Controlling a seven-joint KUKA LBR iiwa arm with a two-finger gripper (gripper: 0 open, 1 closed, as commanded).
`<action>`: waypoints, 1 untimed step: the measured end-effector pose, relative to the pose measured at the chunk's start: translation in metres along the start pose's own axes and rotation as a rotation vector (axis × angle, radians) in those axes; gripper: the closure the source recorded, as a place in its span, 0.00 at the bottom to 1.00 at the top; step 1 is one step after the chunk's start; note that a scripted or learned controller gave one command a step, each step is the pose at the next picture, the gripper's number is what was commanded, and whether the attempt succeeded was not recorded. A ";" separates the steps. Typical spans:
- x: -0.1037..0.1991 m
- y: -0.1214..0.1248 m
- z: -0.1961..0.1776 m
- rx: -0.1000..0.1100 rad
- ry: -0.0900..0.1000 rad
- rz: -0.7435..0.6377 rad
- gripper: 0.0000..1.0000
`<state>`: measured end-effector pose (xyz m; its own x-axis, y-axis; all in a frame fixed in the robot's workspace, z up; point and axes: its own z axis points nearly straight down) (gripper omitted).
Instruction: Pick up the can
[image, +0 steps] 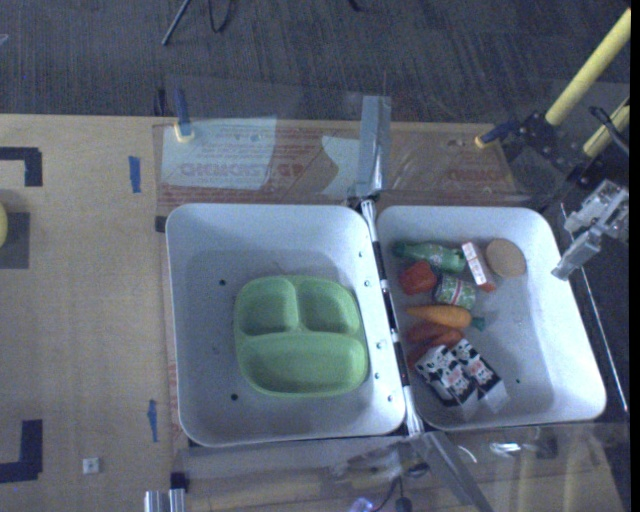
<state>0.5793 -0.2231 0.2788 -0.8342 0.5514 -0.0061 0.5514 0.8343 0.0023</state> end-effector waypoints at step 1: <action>-0.022 0.014 -0.010 0.000 -0.003 0.123 0.00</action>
